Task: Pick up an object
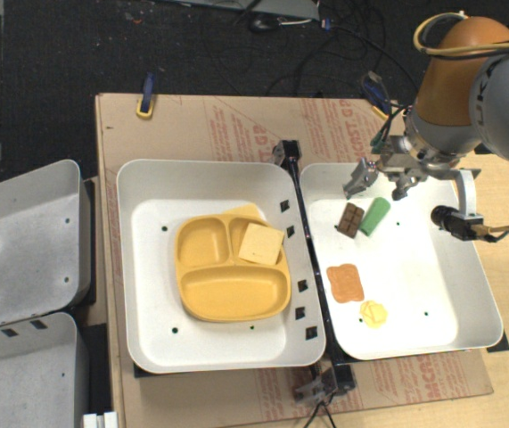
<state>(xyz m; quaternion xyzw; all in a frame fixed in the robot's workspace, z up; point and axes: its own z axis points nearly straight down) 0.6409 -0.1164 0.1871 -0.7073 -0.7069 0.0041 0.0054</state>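
Board (227, 127) under the bins: red printed lettering in repeated rows, upside down and partly covered; no word reads with certainty. No other legible text, labels or numbers.

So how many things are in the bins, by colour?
Yellow: 3, the tray, cheese slice and small yellow piece
Green: 1, the green block
Brown: 1, the chocolate bar
Orange-red: 1, the meat slice
Total: 6

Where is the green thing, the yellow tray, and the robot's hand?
green thing (375, 216): camera view, on its middle.
yellow tray (227, 294): camera view, on its big lower compartment.
hand (381, 184): camera view, midway between its fingertips.
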